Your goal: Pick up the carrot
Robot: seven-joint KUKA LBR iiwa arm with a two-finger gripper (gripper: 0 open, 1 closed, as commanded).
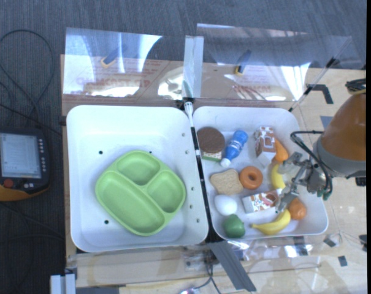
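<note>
A dark grey carpet (173,5) covers the floor around a pale wooden tabletop (351,225). Clear plastic screens (265,60) stand along its far edge, catching glare. A handheld control pad (16,161) with cables lies on the carpet.

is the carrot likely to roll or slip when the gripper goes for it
Probably. The carrot looks small, smooth and tapered, so it may squirt from a pinch. It lies wedged among the milk carton, a banana and the bin wall, so rolling far seems unlikely.
</note>
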